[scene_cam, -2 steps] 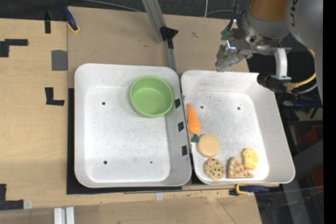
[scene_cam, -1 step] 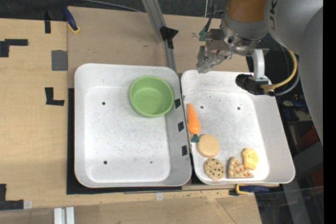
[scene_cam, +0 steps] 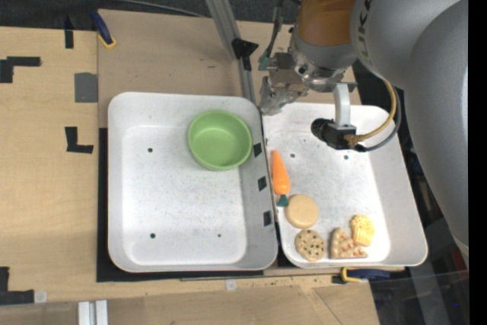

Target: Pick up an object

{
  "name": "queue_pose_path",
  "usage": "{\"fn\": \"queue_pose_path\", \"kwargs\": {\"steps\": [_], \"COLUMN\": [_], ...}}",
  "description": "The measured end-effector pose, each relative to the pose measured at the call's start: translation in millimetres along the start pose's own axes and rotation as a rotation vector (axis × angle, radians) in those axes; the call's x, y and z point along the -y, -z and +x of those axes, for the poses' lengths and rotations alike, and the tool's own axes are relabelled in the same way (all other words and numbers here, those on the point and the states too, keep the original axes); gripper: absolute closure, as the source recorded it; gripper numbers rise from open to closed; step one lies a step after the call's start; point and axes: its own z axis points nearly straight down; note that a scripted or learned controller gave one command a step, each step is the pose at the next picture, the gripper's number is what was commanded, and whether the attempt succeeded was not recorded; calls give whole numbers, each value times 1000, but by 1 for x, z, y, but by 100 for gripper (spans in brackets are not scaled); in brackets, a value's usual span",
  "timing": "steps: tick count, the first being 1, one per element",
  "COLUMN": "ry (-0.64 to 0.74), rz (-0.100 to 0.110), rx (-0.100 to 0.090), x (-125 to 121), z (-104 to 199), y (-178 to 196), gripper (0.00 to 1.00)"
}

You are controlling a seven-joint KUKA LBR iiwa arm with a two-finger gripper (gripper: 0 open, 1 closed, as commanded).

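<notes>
Toy food lies clustered at the near end of the right bin (scene_cam: 396, 164): a carrot (scene_cam: 280, 173) along the divider, a round tan biscuit (scene_cam: 302, 211) just below it, and a speckled cookie (scene_cam: 310, 243), a waffle-like piece (scene_cam: 342, 245) and a small corn cob (scene_cam: 362, 229) near the front rim. The robot's hand (scene_cam: 275, 93) hangs at the far corner of that bin, close to the wall shared with the left bin (scene_cam: 122, 164); whether it is open or closed cannot be told, and nothing is visibly gripped. The carrot looks the likeliest pick: light, stiff, probably smooth plastic, best pinched across its narrow middle. Its place hard against the bin wall may crowd one side of the grasp, and the biscuit sits almost touching its tip. A green bowl (scene_cam: 220, 139) rests alone in the left bin, well clear of the food.
</notes>
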Motion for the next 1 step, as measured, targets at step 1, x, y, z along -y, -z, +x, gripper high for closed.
{"fn": "queue_pose_path", "kwargs": {"steps": [1], "ry": [2], "rz": [-1], "rx": [-1], "x": [9], "z": [53], "y": [2], "gripper": [100]}}
